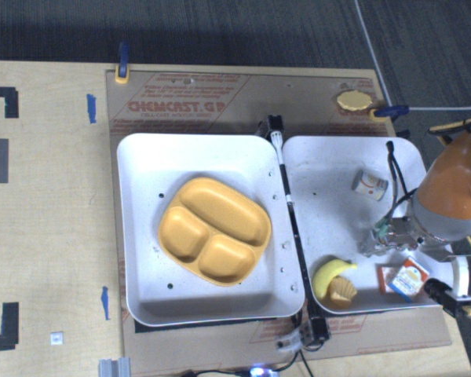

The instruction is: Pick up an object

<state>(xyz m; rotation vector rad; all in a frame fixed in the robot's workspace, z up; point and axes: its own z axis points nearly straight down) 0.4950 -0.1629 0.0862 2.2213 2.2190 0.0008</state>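
The right bin [330,171] holds a small white cup [370,182] lying near its back, a yellow banana [330,272] at the front left, a tan ridged piece [344,291] against the banana, and a red and white packet [404,280] at the front right. My gripper [390,238] hangs over the right bin's right half, just behind the packet and in front of the cup. The grey wrist and orange band [455,183] rise above it and hide the bin's right wall. Nothing shows held in the gripper.
The left bin [141,171] carries a large yellow divided plate [213,230] in its middle. A black cable [394,171] runs from the wrist across the right bin's back. A round tan disc [355,100] lies on the board behind the bins.
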